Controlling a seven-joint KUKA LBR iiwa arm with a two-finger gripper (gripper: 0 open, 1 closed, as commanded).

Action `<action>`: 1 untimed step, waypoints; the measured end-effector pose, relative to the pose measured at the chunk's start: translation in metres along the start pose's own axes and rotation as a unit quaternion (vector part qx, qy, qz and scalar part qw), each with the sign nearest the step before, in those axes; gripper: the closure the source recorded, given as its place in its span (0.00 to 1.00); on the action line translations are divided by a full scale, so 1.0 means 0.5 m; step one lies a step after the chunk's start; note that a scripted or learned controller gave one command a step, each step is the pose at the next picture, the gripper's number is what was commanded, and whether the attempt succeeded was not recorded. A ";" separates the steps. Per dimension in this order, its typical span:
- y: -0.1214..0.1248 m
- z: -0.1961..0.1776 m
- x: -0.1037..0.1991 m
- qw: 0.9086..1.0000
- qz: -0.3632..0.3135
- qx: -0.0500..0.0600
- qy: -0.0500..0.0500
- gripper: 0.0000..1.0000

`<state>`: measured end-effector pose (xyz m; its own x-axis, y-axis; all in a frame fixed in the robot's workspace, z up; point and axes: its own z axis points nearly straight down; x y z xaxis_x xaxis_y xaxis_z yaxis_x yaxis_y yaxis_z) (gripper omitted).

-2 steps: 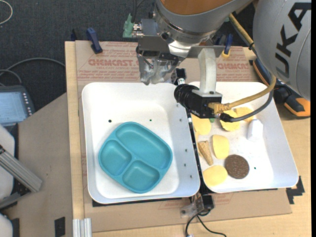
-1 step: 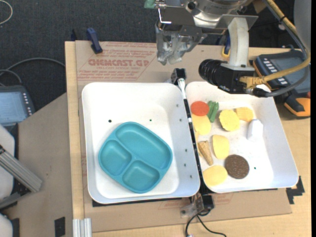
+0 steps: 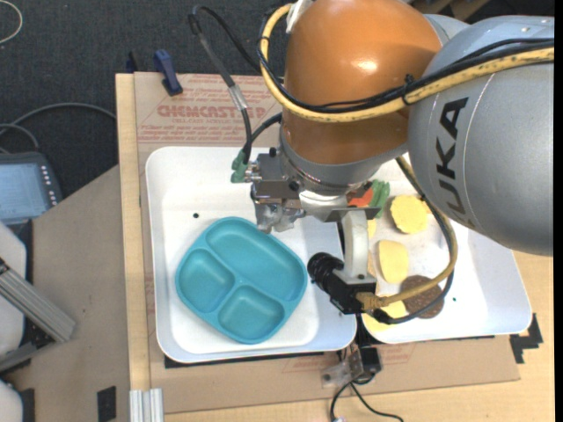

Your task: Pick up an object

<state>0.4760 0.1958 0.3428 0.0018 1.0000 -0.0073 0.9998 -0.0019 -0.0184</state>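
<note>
A teal divided plate [image 3: 239, 278] lies in the left bin [image 3: 162, 236], filling most of its front half. My gripper [image 3: 276, 214] hangs just over the plate's far edge, under the big orange wrist band [image 3: 361, 51]. The arm's body hides how the jaws stand, and I see nothing held. In the right bin [image 3: 503, 304] lie two yellow pieces [image 3: 408, 214] [image 3: 391, 258], a brown round piece [image 3: 424, 297] and an orange and green item [image 3: 368, 195], all partly hidden by the arm.
A black cable end [image 3: 331, 281] hangs over the wall between the two bins. A small green piece [image 3: 238, 167] sits at the left bin's far side beside the wrist. Cardboard [image 3: 202, 104] surrounds the bins.
</note>
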 end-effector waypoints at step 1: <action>0.071 -0.377 0.036 1.000 -0.002 -0.019 0.008 1.00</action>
<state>0.5152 0.2152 0.5306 -0.0023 1.0000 0.0086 0.9998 0.0021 0.0205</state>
